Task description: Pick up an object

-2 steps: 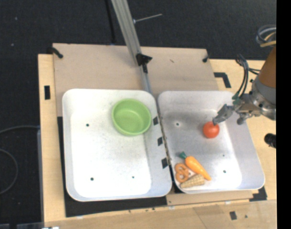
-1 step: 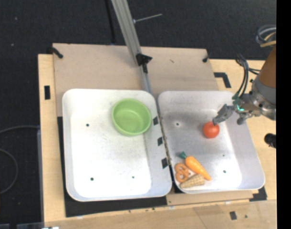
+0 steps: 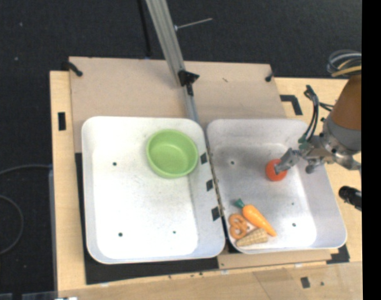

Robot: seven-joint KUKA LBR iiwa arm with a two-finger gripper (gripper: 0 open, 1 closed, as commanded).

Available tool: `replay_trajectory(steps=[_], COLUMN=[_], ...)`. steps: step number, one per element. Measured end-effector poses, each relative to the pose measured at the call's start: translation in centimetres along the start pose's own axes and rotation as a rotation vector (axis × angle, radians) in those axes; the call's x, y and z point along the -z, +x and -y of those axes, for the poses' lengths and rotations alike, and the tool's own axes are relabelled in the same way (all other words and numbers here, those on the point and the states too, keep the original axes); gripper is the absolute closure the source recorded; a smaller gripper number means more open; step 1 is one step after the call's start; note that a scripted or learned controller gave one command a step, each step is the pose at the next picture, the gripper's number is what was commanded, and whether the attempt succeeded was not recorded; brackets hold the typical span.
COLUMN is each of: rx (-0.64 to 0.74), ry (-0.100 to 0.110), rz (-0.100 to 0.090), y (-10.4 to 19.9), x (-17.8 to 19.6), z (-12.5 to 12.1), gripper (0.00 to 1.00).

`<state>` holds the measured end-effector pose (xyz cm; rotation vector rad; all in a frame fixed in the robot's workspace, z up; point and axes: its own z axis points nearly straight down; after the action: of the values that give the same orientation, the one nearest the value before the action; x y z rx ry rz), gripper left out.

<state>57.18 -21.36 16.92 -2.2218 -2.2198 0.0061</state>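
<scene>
A small red-orange round object [image 3: 276, 171] lies in the middle of the right bin [image 3: 303, 230]. My gripper [image 3: 295, 160] comes in from the right and hangs just over that object's right side; one grey finger [image 3: 289, 159] reaches down beside it. Whether the finger touches the object cannot be made out. A toy carrot [image 3: 258, 218] with a green top lies near the right bin's front left corner, with a pretzel [image 3: 238, 226] and a pale cone-shaped piece [image 3: 253, 237] next to it. A green bowl [image 3: 172, 154] sits upright in the left bin [image 3: 115, 230], at its back right.
A metal pole [image 3: 167, 39] slants up from behind the seam between the bins. The arm's orange band [image 3: 349, 108] and cables [image 3: 315, 114] stand over the right bin's back right corner. Black clips [image 3: 210, 183] line the ridge between the bins.
</scene>
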Motion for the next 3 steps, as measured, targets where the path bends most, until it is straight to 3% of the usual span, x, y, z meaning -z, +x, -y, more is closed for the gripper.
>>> replay_trajectory(steps=[1, 2, 3], rx=[-0.001, -0.001, -0.002], ry=[-0.001, -0.002, -0.007], rz=[0.0, 0.001, 0.001], y=[-0.4, -0.5, -0.6], x=[-5.1, -6.9, -5.7], z=[-0.9, -0.9, -1.0], gripper=[0.0, 0.0, 1.0])
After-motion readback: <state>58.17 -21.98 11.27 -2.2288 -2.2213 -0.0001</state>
